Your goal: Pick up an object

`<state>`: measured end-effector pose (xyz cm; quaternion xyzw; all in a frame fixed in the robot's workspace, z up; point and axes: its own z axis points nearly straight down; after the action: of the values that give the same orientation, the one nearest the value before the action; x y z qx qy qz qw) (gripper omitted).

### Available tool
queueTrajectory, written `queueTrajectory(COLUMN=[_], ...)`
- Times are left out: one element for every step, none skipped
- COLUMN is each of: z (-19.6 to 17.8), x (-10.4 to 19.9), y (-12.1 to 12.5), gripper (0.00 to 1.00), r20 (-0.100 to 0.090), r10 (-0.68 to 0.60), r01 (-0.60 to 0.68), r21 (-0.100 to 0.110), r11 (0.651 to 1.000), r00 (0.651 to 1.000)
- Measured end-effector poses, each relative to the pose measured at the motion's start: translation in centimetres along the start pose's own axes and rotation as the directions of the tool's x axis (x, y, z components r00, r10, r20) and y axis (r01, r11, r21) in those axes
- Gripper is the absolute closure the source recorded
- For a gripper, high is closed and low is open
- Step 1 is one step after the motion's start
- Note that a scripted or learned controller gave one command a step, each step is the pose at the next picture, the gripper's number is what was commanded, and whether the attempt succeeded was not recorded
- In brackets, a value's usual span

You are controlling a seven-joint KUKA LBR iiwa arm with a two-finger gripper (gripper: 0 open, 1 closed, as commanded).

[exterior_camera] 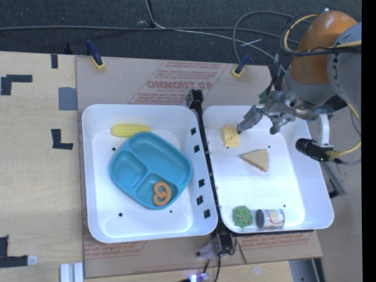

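My gripper (262,123) hangs over the back of the right bin (305,184), open, with nothing between its fingers. One fingertip (244,125) is just right of and above a yellow cheese block (231,137). A tan bread wedge (256,159) lies a little in front of the gripper. Near the bin's front wall sit a green broccoli piece (241,215) and a small can (270,218) on its side.
The left bin (100,175) holds a blue divided plate (147,166) with a pretzel (161,193) in its front compartment. A yellow banana-like piece (130,130) lies behind the plate. A black divider (202,157) runs between the bins. Cables hang behind the arm.
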<state>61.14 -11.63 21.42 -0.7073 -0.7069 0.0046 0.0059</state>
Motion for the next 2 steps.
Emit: queueTrajectory(z=[-0.8,3.6], x=[0.0,0.0], y=[0.3,0.2], gripper=[0.00,0.00], r20=[0.002,0.003], r10=[-0.003,-0.002], r01=[0.003,0.002], r21=[-0.013,-0.009], r11=[1.000,1.000], r00=[1.000,1.000])
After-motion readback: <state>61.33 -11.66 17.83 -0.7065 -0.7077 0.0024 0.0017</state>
